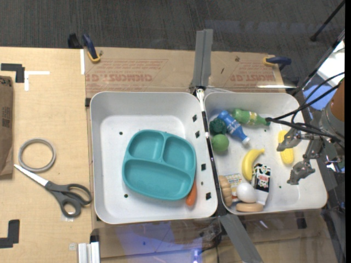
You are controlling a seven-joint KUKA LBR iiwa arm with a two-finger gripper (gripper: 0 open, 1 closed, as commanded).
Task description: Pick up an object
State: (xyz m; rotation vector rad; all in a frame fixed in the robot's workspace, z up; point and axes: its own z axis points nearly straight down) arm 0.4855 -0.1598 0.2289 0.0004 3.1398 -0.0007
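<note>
— Camera view: is your pincer (299, 156) gripping anything?
— No, its fingers are spread, nothing between them, over the right bin (312, 199); a small yellow object (286, 156) lies just beside, the banana (250, 162) farther left.

Place: a robot lab or test workshop.
Bench: cardboard sheets (164, 70) held by clamps (90, 47), well left of the gripper (299, 155) fingers.
Bins: 2 white bins; the right bin (307, 199) lies under the fingers, the left bin (104, 163) far left of them.
Tools: scissors (60, 190) and tape roll (37, 154) beyond the left bin.
Floor: dark carpet (164, 10).
Cables: black leads (290, 114) just above the fingers.
</note>
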